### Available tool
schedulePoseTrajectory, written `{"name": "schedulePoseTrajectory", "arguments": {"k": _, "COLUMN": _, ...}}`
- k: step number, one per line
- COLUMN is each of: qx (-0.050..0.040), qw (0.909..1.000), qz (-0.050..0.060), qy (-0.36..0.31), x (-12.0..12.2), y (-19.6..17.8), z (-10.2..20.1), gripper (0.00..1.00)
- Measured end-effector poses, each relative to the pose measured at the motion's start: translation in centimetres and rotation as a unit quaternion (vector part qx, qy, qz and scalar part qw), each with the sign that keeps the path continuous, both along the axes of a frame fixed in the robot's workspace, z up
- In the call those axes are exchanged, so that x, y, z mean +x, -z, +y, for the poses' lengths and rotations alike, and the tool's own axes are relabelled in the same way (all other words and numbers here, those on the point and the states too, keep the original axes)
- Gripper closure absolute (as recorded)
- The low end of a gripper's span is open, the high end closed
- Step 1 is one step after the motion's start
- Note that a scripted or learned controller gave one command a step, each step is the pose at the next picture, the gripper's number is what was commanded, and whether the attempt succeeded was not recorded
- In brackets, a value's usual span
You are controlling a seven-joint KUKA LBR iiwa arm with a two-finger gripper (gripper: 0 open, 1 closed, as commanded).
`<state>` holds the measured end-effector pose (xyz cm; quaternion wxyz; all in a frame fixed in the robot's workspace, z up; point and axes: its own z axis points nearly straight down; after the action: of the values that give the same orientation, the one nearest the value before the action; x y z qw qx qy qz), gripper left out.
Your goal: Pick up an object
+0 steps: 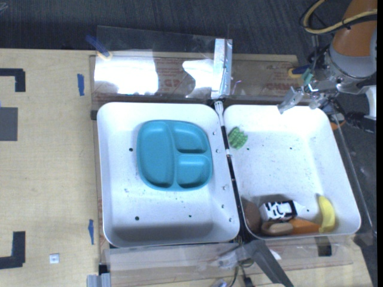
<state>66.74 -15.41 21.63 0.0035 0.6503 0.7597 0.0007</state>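
My gripper [304, 103] hangs over the far right corner of the right bin [287, 160], its fingers [289, 103] spread open with nothing between them. In that bin's near right corner lie a yellow banana [325, 212], an orange carrot-like piece [297, 226], a black-and-white object [279, 208] and a brown item [252, 216], all packed close together. A small green object [237, 137] lies alone at the bin's far left, beside the dividing wall. All of these are well away from the gripper.
The left bin [119, 208] holds a blue divided plate [175, 154] in its middle. A clear plastic panel [161, 70] stands behind the bins. Yellow cables [326, 11] loop near the arm's orange band [359, 23].
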Motion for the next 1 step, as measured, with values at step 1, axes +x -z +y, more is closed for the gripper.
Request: {"name": "schedulePoseTrajectory", "arguments": {"k": 1, "qx": -0.0005, "qw": 0.9936, "qz": 0.000, "qy": -0.113, "x": 0.05, "y": -2.75, "z": -2.18, "gripper": 0.00}}
